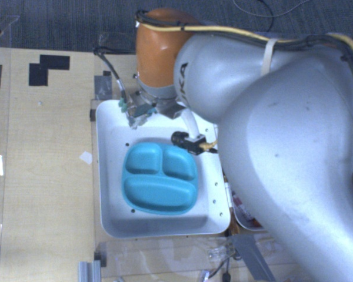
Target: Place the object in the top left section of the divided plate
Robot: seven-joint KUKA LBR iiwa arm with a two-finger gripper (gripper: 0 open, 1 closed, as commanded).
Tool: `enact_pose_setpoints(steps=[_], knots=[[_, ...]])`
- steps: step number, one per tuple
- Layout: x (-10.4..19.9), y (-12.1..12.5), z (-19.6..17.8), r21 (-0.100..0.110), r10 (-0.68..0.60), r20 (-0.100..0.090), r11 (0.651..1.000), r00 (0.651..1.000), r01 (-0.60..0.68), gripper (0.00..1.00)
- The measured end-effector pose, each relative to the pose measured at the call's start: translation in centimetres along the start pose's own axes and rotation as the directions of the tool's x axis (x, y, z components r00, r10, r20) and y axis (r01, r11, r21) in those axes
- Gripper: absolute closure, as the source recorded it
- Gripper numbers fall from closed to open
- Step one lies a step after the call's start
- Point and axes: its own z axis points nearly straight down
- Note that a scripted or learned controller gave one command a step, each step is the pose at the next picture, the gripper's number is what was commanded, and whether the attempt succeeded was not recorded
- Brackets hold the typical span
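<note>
Seeing end effector point(135, 117) at far-left corner of white bin point(110, 163), just beyond blue divided plate point(160, 194) centred in that bin. Can't tell whether open or closed.

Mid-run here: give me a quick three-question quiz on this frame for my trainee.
1. How many sections does the blue divided plate have? A) two B) three C) four
2. True or false: the end effector is over the plate's large bottom section.
3. Fill in: the plate lies in a white ____.
Key: 1 B; 2 false, it is beyond the plate's top left corner; 3 bin.
</note>
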Motion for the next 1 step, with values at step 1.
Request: enact_pose_setpoints(steps=[1], knots=[[-0.03, 0.01, -6.28, -0.005, -0.024, 0.001, 1.0, 1.0, 0.024, 1.0]])
